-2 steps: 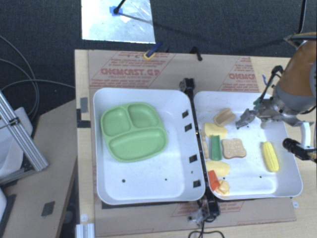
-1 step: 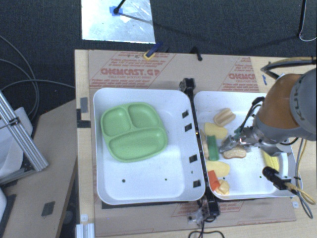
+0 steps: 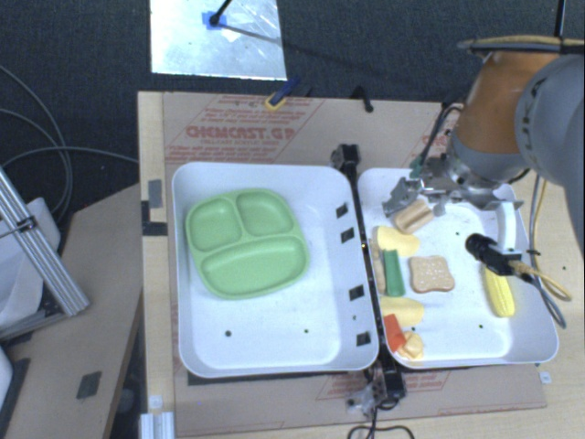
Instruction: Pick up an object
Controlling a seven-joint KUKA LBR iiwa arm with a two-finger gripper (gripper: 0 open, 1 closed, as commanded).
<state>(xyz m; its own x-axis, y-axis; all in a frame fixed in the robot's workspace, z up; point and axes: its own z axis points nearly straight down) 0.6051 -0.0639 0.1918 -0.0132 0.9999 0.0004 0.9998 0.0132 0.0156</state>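
**Item 1. Gripper** [image 3: 403, 194]. Grey metal, lowered into the far left corner of the right bin [image 3: 468, 335]. It is poised directly over the bun, which is judged to be the approach to a pick. The state of the jaws cannot be told, as they are seen from above and blurred. No grasp is recorded.

**Item 2. Bun** [image 3: 414, 217]. Tan, oblong, matt, rounded at the ends; judged to be moulded plastic. It lies flat and slantwise on the bin floor, just beside the gripper tip and possibly touching it. It is taken as the likely object of the task.

**Item 3. Wedge** [image 3: 396, 240]. Pale yellow and smooth, set just beside the bun on its near side.

**Item 4. Stick** [image 3: 393, 272]. Green, narrow, straight; laid along the bin's left wall.

**Item 5. Toast** [image 3: 430, 273]. Brown-crusted, speckled, flat; laid mid-bin, near the stick.

**Item 6. Corn** [image 3: 499, 293]. Yellow, cylindrical; laid well apart from the bun.

**Item 7. Scraps** [image 3: 403, 329]. Orange and yellow, bunched in the near left corner.

**Item 8. Plate** [image 3: 245, 243]. Pale green, three compartments, glossy; laid alone in the left bin [image 3: 274, 337].
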